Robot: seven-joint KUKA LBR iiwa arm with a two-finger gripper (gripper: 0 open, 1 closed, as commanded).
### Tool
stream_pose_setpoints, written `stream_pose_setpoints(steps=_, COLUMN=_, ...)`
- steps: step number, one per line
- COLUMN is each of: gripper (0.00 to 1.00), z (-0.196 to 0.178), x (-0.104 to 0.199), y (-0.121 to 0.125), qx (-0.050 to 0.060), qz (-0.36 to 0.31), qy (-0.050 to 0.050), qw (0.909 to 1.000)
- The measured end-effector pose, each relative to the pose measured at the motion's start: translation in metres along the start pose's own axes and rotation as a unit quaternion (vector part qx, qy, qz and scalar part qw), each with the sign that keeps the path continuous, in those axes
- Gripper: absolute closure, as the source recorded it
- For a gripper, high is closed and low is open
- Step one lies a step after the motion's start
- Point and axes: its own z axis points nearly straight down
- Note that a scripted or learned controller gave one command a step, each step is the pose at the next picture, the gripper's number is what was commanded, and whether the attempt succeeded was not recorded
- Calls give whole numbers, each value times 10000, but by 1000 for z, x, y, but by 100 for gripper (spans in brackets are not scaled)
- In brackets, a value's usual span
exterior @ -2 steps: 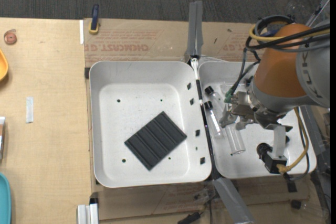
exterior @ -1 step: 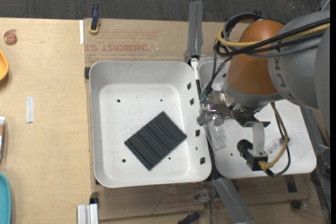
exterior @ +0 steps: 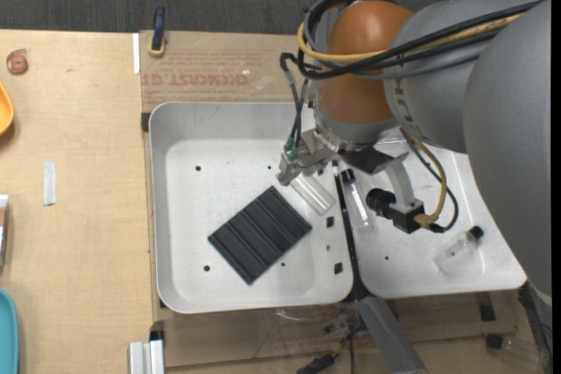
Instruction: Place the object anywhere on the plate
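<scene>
1. The dark ribbed plate [exterior: 260, 234] is seen lying flat in the left bin [exterior: 175, 188].
2. The fingers [exterior: 302, 179] are positioned just above-right of it.
3. Their opening cannot be told.

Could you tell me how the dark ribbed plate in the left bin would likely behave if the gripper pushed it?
The dark ribbed plate lies flat on the left bin floor, so it would probably slide rather than tip or roll. Its straight edges suggest it is stiff. Being so low, it may be hard to pinch from above.
</scene>
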Motion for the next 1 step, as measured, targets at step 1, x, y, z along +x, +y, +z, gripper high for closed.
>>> stream_pose_setpoints(steps=1, gripper=100, z=-63, x=-64, y=-87, qx=-4, qz=-1126, qy=5, qw=9936)
